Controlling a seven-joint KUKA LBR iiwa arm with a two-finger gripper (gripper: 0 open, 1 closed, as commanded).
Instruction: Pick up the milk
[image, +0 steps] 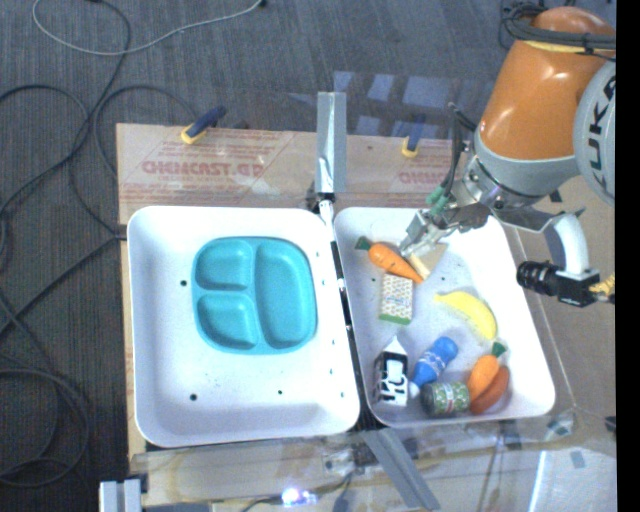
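Milk (394, 379) stands at the near left corner of the right bin (530, 330), a small black-and-white carton, just beside the blue bottle (434, 360). It looks like a light toy carton with stiff, smooth flat sides, so I judge it may slip unless squeezed squarely. I would take it across the two flat faces, below the gabled top. My claw (428, 232) hangs over the far end of that bin, near the carrot (394, 261), well apart from the carton; it appears spread and grips nothing.
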